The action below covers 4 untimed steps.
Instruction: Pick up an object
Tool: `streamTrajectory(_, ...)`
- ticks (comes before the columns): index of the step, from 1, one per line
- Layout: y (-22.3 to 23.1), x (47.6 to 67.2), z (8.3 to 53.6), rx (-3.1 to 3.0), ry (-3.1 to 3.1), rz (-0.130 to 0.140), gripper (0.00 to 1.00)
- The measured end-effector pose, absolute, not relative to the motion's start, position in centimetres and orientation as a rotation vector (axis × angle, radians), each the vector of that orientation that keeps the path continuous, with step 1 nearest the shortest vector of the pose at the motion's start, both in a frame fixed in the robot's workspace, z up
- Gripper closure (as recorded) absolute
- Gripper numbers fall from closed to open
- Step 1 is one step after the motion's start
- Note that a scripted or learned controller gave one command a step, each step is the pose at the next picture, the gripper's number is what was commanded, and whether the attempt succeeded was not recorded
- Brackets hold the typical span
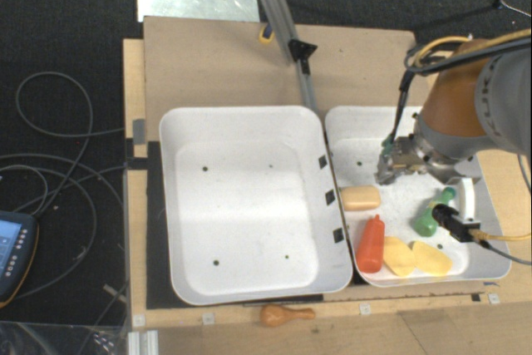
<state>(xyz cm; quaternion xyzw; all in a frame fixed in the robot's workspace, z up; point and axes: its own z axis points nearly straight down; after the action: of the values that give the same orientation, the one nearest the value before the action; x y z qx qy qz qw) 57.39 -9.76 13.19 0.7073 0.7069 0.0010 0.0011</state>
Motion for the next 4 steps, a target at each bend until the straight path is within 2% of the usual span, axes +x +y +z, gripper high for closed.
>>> streamTrajectory(1,-9.9,58.1,17.7,2.213,2.222,0.006,1.00)
streamTrajectory(2,-9.9,58.2,24.2,2.210,2.222,0.009,1.00)
streamTrajectory(3,-9.9,58.3,26.8,2.213,2.224,0.005,1.00)
streamTrajectory(4,-3.8,58.6,25.5,2.210,2.235,0.003,1.00)
